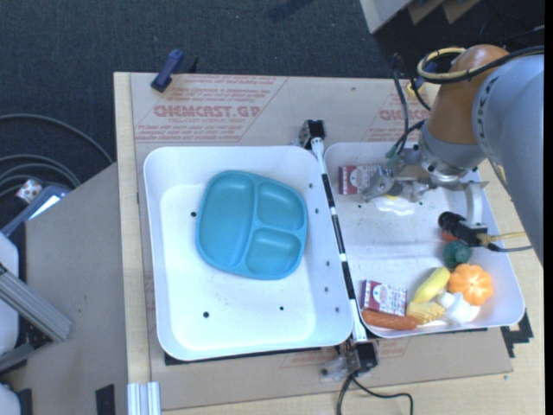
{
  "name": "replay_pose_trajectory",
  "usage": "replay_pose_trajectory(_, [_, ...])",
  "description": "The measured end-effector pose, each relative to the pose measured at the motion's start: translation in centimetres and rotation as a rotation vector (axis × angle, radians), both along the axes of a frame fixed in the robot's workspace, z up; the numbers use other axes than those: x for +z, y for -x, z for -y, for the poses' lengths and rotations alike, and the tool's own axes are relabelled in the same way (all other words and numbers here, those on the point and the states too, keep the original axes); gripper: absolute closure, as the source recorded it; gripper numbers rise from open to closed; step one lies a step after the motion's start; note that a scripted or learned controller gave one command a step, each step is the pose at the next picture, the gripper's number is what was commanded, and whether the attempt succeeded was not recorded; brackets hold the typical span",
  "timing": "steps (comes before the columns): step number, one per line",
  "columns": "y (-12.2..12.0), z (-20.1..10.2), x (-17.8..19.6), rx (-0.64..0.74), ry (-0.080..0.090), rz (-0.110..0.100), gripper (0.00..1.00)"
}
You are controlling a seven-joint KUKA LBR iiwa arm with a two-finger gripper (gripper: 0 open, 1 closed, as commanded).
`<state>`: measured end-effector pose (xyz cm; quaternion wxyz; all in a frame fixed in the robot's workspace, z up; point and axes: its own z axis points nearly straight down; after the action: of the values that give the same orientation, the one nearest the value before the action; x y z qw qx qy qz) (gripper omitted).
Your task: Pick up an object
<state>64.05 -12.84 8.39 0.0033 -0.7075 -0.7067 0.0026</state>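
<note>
Seen poised over right bin point(510, 305), gripper point(390, 184) beside small red-and-white carton point(352, 180); finger state impossible to tell. Judged light, crushable; best pinched across flat sides.

Both bins are plain white: the left bin point(173, 318) at nine o'clock, the right bin point(380, 249) at three o'clock. In the left bin lies a sky-blue divided plate point(251, 224). The right bin's colours gather toward five o'clock: an orange fruit point(471, 284), a yellow banana point(430, 283), a dark green piece point(457, 253), a red-orange sausage point(389, 321) and a red-and-white carton point(382, 296). Another red-and-white carton point(350, 180) sits toward one o'clock. The arm point(501, 102) is grey with an orange band. The bench board point(216, 102) is tan with red lettering.
</note>
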Motion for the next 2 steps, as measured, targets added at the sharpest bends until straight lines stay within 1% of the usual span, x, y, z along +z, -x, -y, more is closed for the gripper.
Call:
replay_pose_trajectory(1, [-2.3, 2.0, 0.1, 0.002, 0.001, 0.006, 0.0])
replay_pose_trajectory(2, [-2.3, 1.9, 1.2, 0.004, 0.004, 0.009, 1.0])
